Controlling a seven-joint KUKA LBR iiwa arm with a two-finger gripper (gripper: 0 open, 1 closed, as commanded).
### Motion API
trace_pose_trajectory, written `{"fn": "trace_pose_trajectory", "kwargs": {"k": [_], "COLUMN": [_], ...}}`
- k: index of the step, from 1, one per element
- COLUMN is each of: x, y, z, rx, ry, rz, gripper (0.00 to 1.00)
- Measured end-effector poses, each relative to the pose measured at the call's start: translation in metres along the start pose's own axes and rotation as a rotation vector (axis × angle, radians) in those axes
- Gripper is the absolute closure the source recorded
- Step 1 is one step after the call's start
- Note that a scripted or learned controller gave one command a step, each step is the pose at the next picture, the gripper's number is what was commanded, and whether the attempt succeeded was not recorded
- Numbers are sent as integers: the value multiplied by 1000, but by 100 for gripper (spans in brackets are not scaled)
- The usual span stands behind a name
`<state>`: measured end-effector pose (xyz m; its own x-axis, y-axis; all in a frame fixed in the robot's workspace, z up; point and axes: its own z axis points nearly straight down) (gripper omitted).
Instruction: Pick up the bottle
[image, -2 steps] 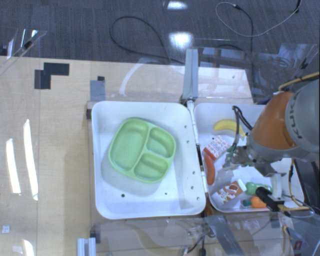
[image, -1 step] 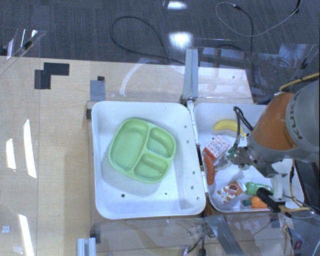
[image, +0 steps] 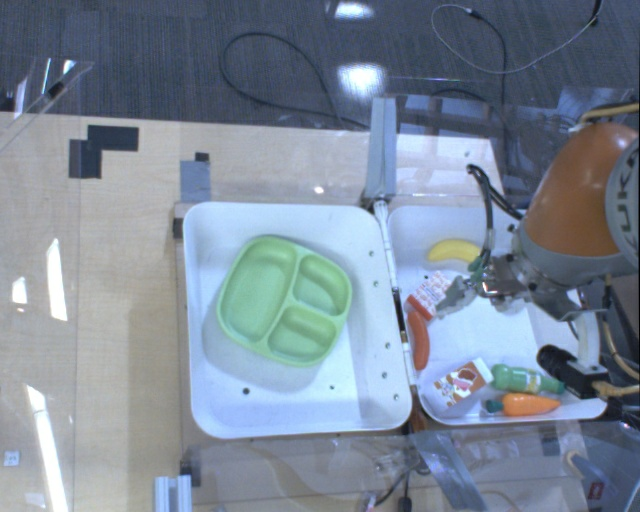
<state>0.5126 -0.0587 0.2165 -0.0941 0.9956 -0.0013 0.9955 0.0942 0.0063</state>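
Observation:
The bottle (image: 526, 379) is green with a pale cap end and lies on its side near the front right corner of the right bin (image: 500, 320). My gripper (image: 463, 294) hangs over the middle of that bin, up and to the left of the bottle and well apart from it. It sits close to a red and white packet (image: 430, 293). Nothing from the bin shows in the gripper.
In the right bin a banana (image: 455, 250) lies at the back, a red sausage (image: 419, 339) along the left wall, a small carton (image: 461, 385) in front, and a carrot (image: 530, 404) just in front of the bottle. The left bin (image: 210, 400) bears a green divided plate (image: 285, 298).

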Motion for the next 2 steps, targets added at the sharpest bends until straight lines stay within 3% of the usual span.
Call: {"fn": "trace_pose_trajectory", "kwargs": {"k": [1,2], "x": [-53,-138], "y": [-31,-31], "z": [98,59], "rx": [6,3], "ry": [1,-1], "rz": [93,124], "gripper": [0,0]}}
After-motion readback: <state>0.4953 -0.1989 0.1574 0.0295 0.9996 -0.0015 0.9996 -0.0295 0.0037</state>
